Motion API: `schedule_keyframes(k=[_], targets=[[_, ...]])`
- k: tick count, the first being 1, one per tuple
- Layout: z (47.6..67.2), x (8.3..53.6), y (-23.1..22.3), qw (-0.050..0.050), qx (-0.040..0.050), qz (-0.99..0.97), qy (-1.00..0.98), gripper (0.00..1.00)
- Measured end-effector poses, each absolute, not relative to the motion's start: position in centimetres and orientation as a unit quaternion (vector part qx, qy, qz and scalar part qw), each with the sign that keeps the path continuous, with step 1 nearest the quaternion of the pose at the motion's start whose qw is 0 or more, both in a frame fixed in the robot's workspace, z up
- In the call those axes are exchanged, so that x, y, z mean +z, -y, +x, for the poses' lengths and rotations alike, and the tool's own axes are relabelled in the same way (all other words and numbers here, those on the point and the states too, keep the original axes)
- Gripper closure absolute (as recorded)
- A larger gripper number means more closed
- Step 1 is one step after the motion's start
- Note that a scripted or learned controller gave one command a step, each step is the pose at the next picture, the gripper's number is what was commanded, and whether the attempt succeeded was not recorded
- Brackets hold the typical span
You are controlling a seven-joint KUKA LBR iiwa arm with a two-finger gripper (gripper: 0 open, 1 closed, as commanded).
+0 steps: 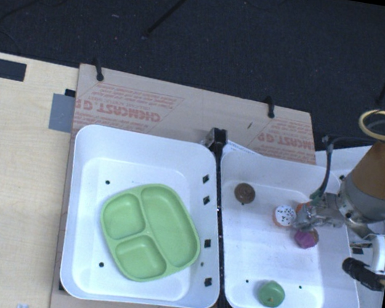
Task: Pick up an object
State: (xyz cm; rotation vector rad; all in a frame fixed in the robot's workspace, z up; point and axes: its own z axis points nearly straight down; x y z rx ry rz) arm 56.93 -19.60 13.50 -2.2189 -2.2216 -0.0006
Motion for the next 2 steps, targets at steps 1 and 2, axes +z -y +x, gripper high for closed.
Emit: schedule_keyframes(k=[1, 2], targets=[[57.4, 17.8, 19.6, -0.001, -0.0006, -0.707, 0.708, 1.0], [57.4, 20.4, 19.7, 0.0, -0.0002, -0.707, 0.708, 1.0]])
